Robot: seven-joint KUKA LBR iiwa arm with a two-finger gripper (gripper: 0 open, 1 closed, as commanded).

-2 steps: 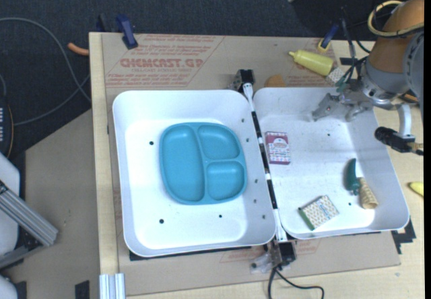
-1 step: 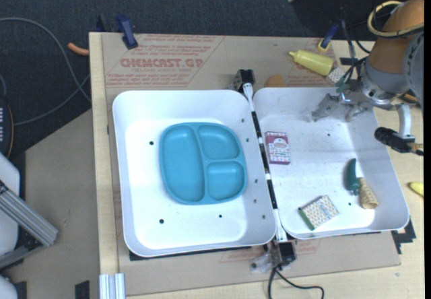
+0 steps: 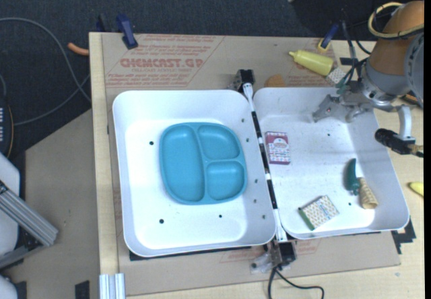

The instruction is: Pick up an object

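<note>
The right bin (image 3: 377,149) holds a small red-and-white box (image 3: 277,148) near its left wall. A teal object (image 3: 351,176) lies beside a tan cone (image 3: 368,194) near the right wall, and a checkered packet (image 3: 318,211) sits at the front. My gripper (image 3: 335,112) hovers over the bin's back right part, well apart from all of these. Its two grey fingers (image 3: 320,113) are spread open with nothing between them.
A blue divided plate (image 3: 202,161) lies in the left bin (image 3: 135,122). On the bench behind the right bin are a yellow bottle-like toy (image 3: 312,60) and a small orange item (image 3: 274,80). Blue clamps (image 3: 126,31) grip the bench's back edge.
</note>
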